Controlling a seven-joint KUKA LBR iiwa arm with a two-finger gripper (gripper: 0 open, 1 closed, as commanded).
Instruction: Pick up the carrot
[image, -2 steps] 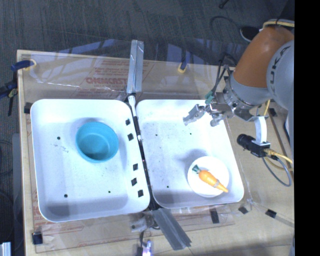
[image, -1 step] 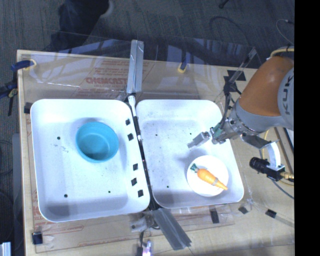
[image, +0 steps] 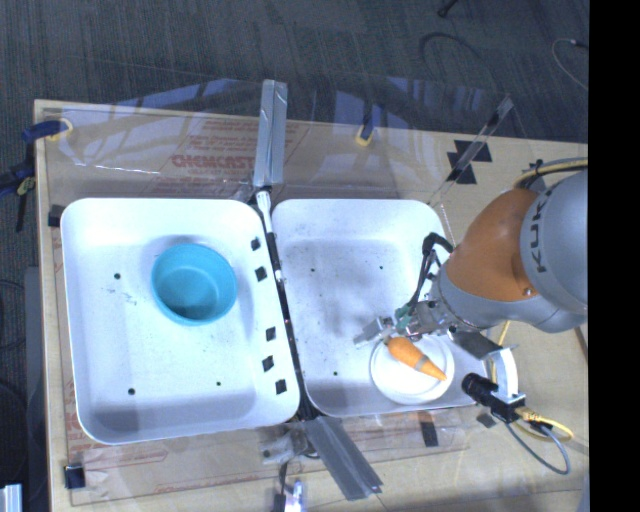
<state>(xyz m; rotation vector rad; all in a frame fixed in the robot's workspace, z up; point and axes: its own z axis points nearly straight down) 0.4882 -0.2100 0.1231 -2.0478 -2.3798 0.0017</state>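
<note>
Carrot (image: 415, 358) is lying on a small white plate (image: 390, 378) in the front right corner of the right bin (image: 330, 300), with the gripper (image: 398, 322) parked just above its fat end; can't tell if the fingers are spread or pressed together from this angle. Looks like a light, stiff, smooth little thing that could roll or slip, so I'd pinch it across the thick middle, not the tapered tip.

One camera sits high above the bench (image: 120, 130), looking down at a slant and far enough back to take in both bins (image: 100, 400) whole. The arm (image: 520, 265) enters from the right edge.
</note>
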